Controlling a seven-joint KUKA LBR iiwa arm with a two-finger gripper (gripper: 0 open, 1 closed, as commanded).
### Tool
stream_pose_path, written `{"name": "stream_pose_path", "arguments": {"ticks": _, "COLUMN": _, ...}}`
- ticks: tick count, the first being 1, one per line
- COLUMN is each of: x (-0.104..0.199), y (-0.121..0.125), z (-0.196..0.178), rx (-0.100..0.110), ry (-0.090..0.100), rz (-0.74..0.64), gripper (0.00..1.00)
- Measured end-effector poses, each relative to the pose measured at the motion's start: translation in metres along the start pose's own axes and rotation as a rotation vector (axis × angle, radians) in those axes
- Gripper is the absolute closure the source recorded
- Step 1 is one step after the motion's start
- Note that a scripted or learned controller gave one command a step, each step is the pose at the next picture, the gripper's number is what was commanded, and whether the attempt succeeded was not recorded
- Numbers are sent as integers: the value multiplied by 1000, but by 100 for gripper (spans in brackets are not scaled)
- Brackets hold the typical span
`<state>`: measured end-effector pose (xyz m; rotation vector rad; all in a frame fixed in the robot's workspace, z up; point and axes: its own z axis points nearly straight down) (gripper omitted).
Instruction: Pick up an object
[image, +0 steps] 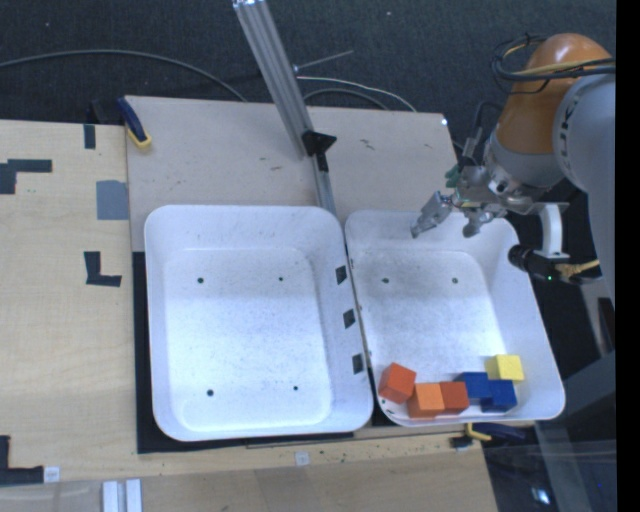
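Observation:
Several small blocks lie along the near edge of the right bin (440, 300): a red-orange block (398, 381), an orange block (430, 398), a darker red block (454, 396), a blue block (488, 391) and a yellow block (506, 367). My gripper (448, 218) hangs over the far edge of the right bin, well away from the blocks. Its two fingers are spread apart and hold nothing.
The left bin (245, 320) sits beside the right one. A slanted metal rail (285, 95) runs down to the gap between the bins. A blue and yellow clamp (135, 122) lies at the bench's far left. Cables trail behind the bench.

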<state>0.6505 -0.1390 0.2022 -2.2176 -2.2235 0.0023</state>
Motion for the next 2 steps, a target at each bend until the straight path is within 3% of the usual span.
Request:
{"name": "stream_pose_path", "arguments": {"ticks": 1, "x": -33, "y": -13, "z": -103, "rx": -9, "ry": -3, "rz": 2, "gripper": 0}}
{"name": "stream_pose_path", "arguments": {"ticks": 2, "x": -61, "y": 12, "z": -104, "rx": -3, "ry": -3, "rz": 3, "gripper": 0}}
